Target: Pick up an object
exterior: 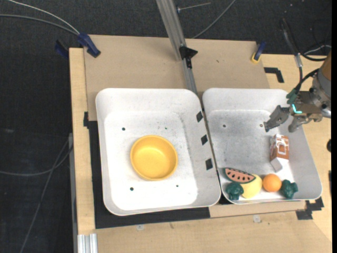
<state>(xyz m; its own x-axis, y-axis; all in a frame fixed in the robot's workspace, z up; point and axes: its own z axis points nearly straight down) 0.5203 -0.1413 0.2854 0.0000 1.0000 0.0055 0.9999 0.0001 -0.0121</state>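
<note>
Presently the gripper (285, 120) is hovering with fingers spread wide and holding nothing, just above the carton (279, 147) lying in the right bin (231, 96). The carton is looking light, stiff and smooth; gripping across its narrow sides is appearing the soundest hold, squeezing gently.

Light tan wooden bench (137, 62) sits on dark charcoal carpet floor (31, 141), blue clamps (89, 45) at 11 o'clock, thin grey cables (31, 9) trailing across the carpet.
</note>
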